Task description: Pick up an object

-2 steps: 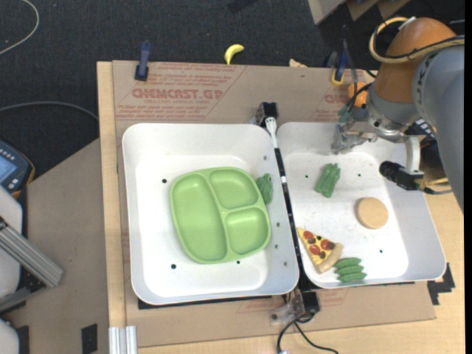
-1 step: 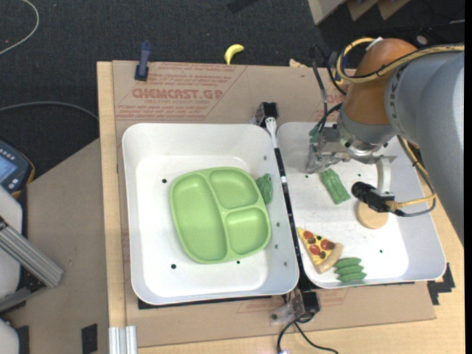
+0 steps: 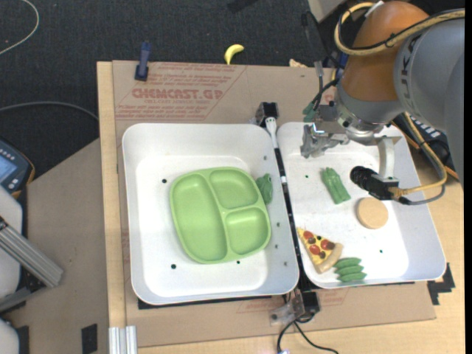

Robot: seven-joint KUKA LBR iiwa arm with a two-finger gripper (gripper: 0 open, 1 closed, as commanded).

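A green divided plate (image 3: pixel 220 214) is sitting in the left bin (image 3: pixel 140 153). In the right bin (image 3: pixel 420 257), a green pickle (image 3: pixel 335 185), a pizza slice (image 3: pixel 320 249), a pea pod (image 3: pixel 349 269) and a tan cookie (image 3: pixel 372 214) are lying apart. The pincer (image 3: pixel 318 143) is hanging near that bin's far edge, holding nothing; its opening cannot be told.

We see two shallow white plastic bins (image 3: pixel 140 198), smooth with a slight sheen, on a matt brown cardboard sheet (image 3: pixel 192 87). The light green three-compartment plastic plate (image 3: pixel 220 214) looks glossy, and the orange band on the arm (image 3: pixel 376 46) shines.
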